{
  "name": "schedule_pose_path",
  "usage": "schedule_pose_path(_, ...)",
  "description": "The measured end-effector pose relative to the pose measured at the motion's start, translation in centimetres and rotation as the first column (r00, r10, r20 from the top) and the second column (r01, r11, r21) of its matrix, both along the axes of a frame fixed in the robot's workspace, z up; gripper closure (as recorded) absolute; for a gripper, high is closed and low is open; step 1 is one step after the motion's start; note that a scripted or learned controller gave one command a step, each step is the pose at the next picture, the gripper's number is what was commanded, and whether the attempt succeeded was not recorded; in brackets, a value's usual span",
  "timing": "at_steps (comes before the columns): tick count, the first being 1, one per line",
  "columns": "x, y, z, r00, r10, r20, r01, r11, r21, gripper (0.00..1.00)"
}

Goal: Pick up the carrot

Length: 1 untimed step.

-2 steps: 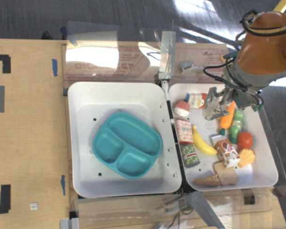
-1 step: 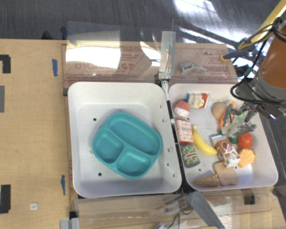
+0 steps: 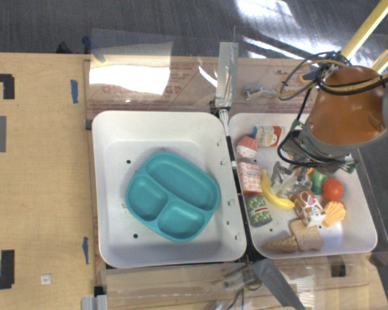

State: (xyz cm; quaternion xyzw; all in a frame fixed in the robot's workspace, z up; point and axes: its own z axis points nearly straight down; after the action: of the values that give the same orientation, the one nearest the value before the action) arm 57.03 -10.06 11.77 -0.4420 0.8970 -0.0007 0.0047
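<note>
Table (image 3: 32, 173) first, pale wood, carrying two white bins side by side. The left bin (image 3: 110, 141) has a teal divided plate (image 3: 174, 196) lying in its middle. The right bin (image 3: 365, 234) is where the action is, crowded with toy food. In from the right comes the arm (image 3: 346, 105), its orange band big over the far half of that bin, cables looping around it. Below it hangs the pincer (image 3: 288, 178), low among the toys and just beside a yellow banana (image 3: 275, 196). The wrist and clutter mask it, so whether it is spread or pressed together cannot be told, and nothing can be seen pinched in it.

Now the target. The carrot (image 3: 335, 213) looks to be the small ridged orange piece near the right wall of the right bin, just nearer than a red tomato (image 3: 334, 190) and touching a patterned toy on its left. It sits well to the right of the pincer.

Judging by its look, it is light, hard moulded plastic, stiff and rather slippery, likely to skid or squirt out under an off-centre squeeze. Best bet is a hold across the thick middle, with the ridges lending some bite, coming straight down to miss the neighbours.
</note>
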Motion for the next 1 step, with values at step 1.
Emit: schedule_pose_path(1, -3.58, -4.81, 4.04, 0.982, -0.189, -0.006, 0.189, 0.982, -0.001, 1.0)
